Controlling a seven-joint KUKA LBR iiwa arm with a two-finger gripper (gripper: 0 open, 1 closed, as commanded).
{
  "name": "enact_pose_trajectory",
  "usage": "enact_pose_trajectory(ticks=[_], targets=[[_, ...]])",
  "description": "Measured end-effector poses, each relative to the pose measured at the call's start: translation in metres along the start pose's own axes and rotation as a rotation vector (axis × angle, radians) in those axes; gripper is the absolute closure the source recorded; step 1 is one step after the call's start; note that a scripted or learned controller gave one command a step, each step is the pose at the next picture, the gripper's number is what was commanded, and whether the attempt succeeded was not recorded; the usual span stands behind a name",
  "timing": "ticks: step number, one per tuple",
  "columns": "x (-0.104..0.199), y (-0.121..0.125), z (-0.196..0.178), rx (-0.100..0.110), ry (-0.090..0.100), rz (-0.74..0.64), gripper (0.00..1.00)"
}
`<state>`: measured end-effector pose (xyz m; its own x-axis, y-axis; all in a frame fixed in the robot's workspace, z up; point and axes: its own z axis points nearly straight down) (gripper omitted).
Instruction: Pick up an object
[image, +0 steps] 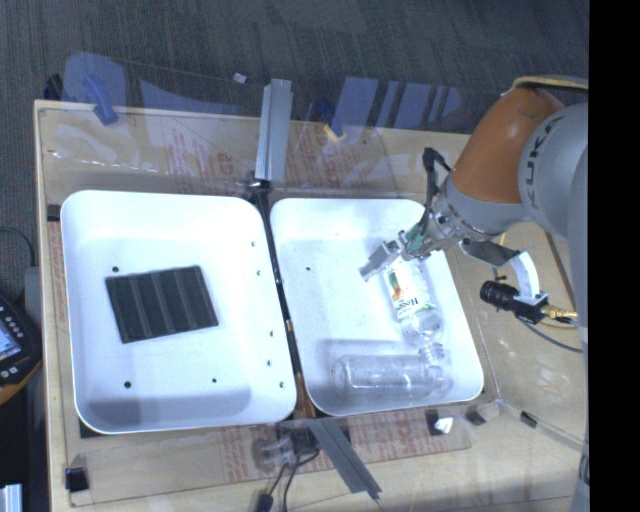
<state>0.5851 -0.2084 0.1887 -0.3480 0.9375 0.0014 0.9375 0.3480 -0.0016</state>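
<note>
A small clear bottle with a label (410, 297) is lying in the right bin (320, 300), near its right wall; a second, bigger clear bottle (390, 372) is lying across the front of the same bin, just beside the first one's lower end. The gripper (385, 258) is hanging over the labelled bottle's upper end; whether it is apart or together I cannot tell. A dark ribbed block (161, 302) is resting in the left bin (90, 230). I am thinking the risk is slipping; the bottle is round and smooth, so it may be rolling away toward the wall.
</note>
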Motion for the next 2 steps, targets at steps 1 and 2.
enact_pose_trajectory(ticks=[1,2], targets=[[-0.005,0.014,0.018,-0.002,-0.002,-0.035,0.0],[0.001,0.001,0.012,0.001,0.001,-0.059,0.0]])
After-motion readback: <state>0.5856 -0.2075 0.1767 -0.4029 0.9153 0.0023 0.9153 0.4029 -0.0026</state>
